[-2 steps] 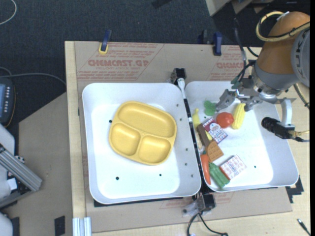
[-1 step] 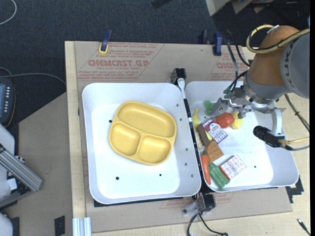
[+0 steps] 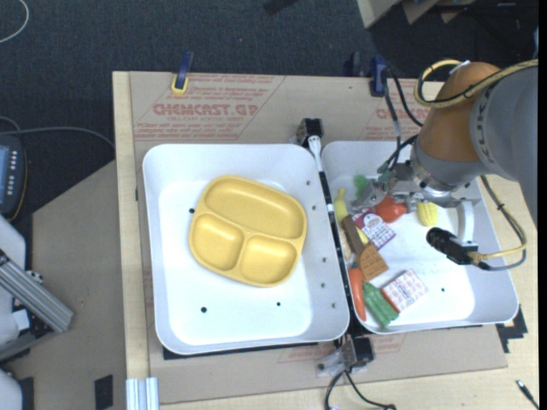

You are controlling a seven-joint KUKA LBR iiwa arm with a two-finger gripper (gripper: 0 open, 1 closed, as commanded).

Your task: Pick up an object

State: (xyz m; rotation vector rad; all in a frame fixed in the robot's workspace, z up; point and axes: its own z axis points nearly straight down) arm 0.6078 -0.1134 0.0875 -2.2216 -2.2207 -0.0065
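Red object (image 3: 391, 209) sits directly under pincer (image 3: 402, 196) in right bin (image 3: 487, 301), touching snack packet (image 3: 373, 227) on its left. We cannot tell pincer's state; wrist hides it. We judge descent nearly vertical.

The left bin (image 3: 162, 254) and right bin (image 3: 479, 293) are white. A plain yellow divided tray (image 3: 246, 231) lies in the left one. In the right are a red-and-white patterned packet (image 3: 404, 289), a green piece (image 3: 378, 304), an orange carrot (image 3: 356, 292) and a tan cracker (image 3: 372, 263). The table (image 3: 132, 135) is pale brown with red lettering.
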